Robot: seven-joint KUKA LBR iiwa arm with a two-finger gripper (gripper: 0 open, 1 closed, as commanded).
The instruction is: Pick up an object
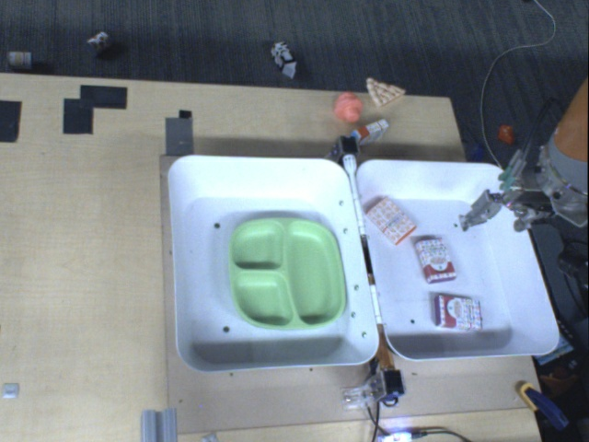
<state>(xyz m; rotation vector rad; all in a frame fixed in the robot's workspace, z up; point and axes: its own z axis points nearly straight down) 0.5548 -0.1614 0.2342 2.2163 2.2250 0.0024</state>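
Three small packs lie in the right bin (515,274). A pale pack with a pink grid print (390,219) is nearest the divider. A red and white carton (434,258) lies below it, and a second red and white carton (457,311) sits toward the front. My gripper (500,217) hangs over the right bin's far right part, to the right of and apart from all three packs. It is open with nothing between its fingers.
The left bin (198,247) holds a green divided plate (283,271). On the bench behind the bins lie a pink ball (348,107), a toy pizza slice (385,91) and a small tube (373,132). Cables run at the bench's front edge.
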